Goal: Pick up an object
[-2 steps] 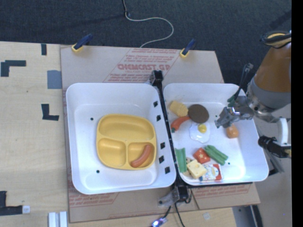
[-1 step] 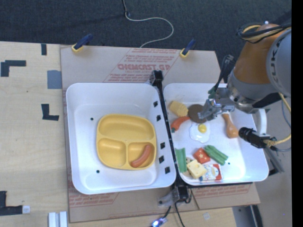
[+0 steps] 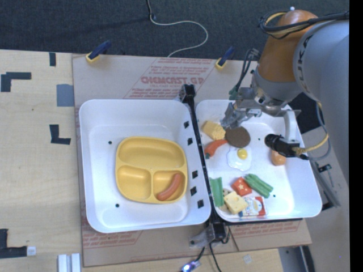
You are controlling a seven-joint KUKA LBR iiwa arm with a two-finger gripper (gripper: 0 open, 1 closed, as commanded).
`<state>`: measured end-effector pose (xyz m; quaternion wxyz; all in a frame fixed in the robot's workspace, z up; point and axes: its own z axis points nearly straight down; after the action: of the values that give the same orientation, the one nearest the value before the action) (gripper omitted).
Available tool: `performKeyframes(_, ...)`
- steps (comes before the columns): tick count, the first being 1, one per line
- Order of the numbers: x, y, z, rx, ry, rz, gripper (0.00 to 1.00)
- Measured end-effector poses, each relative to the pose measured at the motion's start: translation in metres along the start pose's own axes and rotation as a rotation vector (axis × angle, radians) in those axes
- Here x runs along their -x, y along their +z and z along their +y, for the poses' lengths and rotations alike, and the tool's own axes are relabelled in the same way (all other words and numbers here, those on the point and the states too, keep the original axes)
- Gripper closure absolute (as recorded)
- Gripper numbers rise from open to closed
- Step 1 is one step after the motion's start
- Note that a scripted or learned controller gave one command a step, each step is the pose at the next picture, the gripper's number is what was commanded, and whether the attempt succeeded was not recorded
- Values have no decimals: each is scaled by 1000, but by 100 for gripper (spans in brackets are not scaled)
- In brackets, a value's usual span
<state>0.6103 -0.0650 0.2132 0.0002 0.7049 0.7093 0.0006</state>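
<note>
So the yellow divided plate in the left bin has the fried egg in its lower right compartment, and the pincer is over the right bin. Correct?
Not quite. The camera view shows a sausage, not the fried egg, in the yellow divided plate's lower right compartment. The fried egg lies in the right bin. The pincer is over the right bin, as you said.

The end effector [image 3: 233, 117] hangs over the right bin [image 3: 306, 200], its fingertips too blurred to separate. The arm [image 3: 317, 50] runs off the right edge. The small items [image 3: 241, 200] heaped near the front are possibly toy food.
</note>
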Motion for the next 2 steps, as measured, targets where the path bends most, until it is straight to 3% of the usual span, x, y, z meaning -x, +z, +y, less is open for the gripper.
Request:
performKeyframes(1,-35,-4,23,-1,1,1,100)
performKeyframes(2,-33,-12,17,-2,5,-1,100)
